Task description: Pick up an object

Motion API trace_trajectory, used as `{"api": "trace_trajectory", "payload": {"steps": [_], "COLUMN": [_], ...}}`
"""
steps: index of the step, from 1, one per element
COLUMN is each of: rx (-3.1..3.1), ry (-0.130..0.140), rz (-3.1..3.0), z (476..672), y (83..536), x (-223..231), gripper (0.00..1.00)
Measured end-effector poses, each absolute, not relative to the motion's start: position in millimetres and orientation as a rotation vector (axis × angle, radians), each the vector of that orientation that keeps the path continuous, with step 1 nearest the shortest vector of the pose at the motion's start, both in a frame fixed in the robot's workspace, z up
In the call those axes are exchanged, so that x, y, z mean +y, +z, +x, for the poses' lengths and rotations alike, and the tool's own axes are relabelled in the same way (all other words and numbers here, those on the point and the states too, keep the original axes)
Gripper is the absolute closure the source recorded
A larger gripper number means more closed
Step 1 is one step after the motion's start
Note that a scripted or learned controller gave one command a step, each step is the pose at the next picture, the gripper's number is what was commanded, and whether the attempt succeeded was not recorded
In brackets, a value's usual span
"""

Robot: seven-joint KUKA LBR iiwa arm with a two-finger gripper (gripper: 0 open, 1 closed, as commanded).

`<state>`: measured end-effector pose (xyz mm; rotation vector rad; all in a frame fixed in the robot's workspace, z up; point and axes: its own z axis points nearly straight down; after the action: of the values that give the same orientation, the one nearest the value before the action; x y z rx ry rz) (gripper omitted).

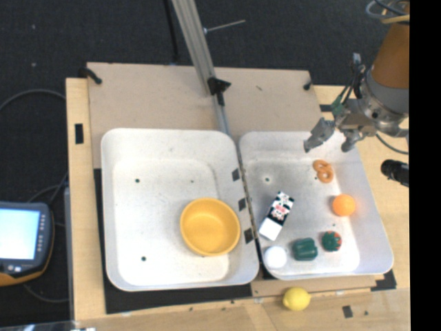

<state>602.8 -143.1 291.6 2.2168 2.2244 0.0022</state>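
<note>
**Camera view: open gripper above right bin, nothing held**

Camera view, left to right, placed against the white shallow right bin [251,150]. Left of it, in the other bin, a yellow plastic bowl [209,226]: light, stiff, take by the rim. Inside the right bin, near its front left: small white ball [275,257], black-and-white printed carton [276,214], boxy, light, grip across the narrow sides. Front middle: dark green rounded block [304,249], red-and-green strawberry toy [331,241]. Right side: orange ball [343,205], smooth, likely to roll. Nearest the back: orange pretzel-shaped toy [322,171], thin, probably soft, pinch across a loop. Gripper [334,138] hangs over the back right corner, fingers apart. Yellow lemon toy [296,298] sits outside, in front.
</note>
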Motion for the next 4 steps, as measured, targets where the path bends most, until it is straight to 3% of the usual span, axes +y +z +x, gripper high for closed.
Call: {"api": "trace_trajectory", "payload": {"steps": [1, 2, 4], "rx": [2.224, 2.220, 2.218], "ry": [0.003, -0.007, -0.002], "rz": [2.217, 2.224, 2.222], "z": [602.8, 598.9, 599.4], "y": [291.5, 244.0, 153.4], "x": [-142.9, -153.4, -169.2], "gripper": [0.00, 0.00, 0.00]}}
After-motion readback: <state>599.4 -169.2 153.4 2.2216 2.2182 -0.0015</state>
